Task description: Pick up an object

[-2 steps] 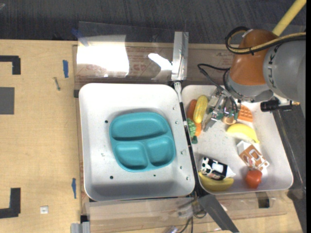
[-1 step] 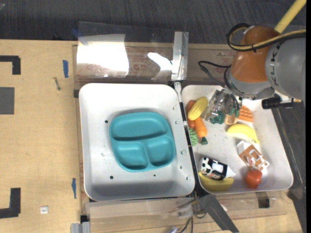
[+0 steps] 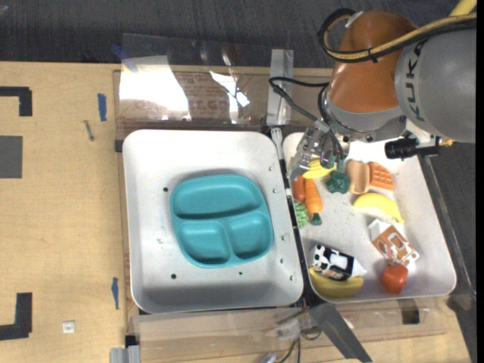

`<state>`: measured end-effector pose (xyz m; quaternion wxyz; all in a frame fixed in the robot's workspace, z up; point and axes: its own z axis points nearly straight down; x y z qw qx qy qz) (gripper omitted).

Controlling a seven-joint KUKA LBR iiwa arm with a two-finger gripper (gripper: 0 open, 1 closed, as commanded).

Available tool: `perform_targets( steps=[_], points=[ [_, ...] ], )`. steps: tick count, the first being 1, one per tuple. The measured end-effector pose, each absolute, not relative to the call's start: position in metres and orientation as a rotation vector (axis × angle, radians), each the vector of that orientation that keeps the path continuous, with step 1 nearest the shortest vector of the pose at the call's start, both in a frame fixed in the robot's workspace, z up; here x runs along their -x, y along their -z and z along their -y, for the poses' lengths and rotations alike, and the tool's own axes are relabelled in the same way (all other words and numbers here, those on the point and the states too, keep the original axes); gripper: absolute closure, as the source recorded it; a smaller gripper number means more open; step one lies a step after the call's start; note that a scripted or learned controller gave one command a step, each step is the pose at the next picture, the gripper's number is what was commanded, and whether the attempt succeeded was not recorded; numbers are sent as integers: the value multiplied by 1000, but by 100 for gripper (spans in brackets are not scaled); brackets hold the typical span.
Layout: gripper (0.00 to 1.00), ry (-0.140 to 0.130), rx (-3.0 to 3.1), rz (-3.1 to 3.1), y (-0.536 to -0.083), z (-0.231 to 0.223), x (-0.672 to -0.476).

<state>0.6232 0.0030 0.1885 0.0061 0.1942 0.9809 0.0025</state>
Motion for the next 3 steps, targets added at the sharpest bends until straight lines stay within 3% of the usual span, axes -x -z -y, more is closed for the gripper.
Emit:
perform_targets(
  steps=[1, 2, 3],
  points=[
    [100, -2, -613, -3071, -237, 19, -652],
    [100, -3, -723, -3048, -268, -10, -661],
    [100, -3, -697, -3053, -293, -26, -654]
  ],
)
